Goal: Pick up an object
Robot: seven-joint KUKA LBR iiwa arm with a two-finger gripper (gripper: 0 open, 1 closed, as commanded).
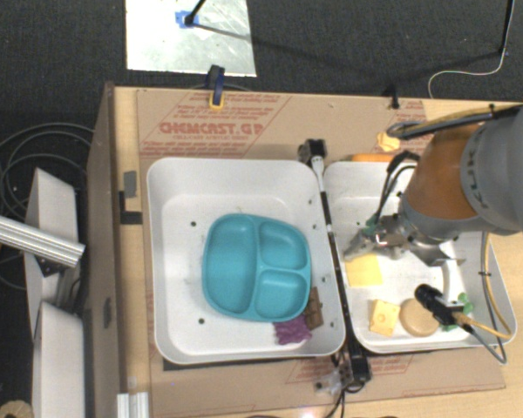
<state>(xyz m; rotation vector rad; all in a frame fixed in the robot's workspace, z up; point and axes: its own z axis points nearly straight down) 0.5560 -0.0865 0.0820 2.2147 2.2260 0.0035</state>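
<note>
Our claw [371,239] hangs low in the right bin [497,312], near its left wall, a cluster of dull metal parts under the grey arm [497,177] with its broad orange band; from this angle we cannot tell whether it is released or clenched, and we see nothing caught in it. Just below it, close to touching, lies a pale yellow slab [363,272], flat, squarish and matte, resting on the bin floor. Further toward the front wall sits a smaller yellow block [384,317], its face speckled like a sponge or cheese, and right beside it a tan disc [416,320], round and smooth. At the far rim of that bin we make out an orange rounded thing [366,157], mostly hidden. Both bins are shallow, white, hard plastic with rounded corners. The left bin [179,233] holds a teal plate [257,266], glossy, rounded and split into three compartments; at its front edge lie a crinkled purple lump [289,330] and a dark brown chunk [315,310], touching each other. Beneath the bins the desk [244,116] is covered with brown cardboard printed in red
</note>
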